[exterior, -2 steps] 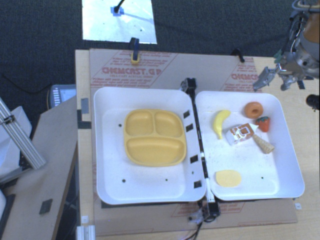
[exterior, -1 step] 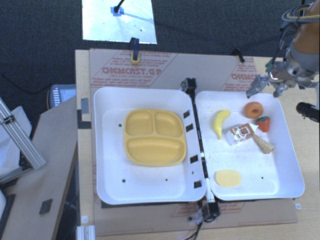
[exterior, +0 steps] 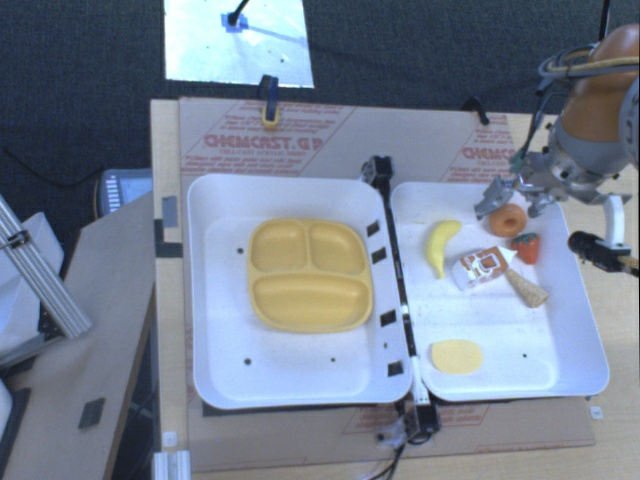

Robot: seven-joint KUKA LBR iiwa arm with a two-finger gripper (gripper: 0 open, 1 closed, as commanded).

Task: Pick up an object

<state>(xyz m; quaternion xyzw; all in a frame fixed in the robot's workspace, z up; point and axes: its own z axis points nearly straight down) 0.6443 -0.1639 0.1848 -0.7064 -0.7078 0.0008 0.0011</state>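
My gripper (exterior: 510,206) hangs over the back right part of the right bin (exterior: 575,368), under the arm's orange band. An orange ring-shaped toy (exterior: 507,221) sits directly beneath it, very close or touching; I cannot tell whether it is gripped. A red strawberry-like piece (exterior: 528,248) lies just right of the ring. A yellow banana (exterior: 441,246) lies left of it. A white packet with a brown label (exterior: 480,267) and a tan cone (exterior: 526,288) lie in the middle. A flat yellow disc (exterior: 456,356) rests near the front.
The left bin (exterior: 215,368) holds a yellow divided plate (exterior: 308,274). A black divider strip (exterior: 392,268) runs between the bins. A black fixture (exterior: 598,251) juts in by the right bin's right rim. Cardboard (exterior: 300,133) lies beneath both bins.
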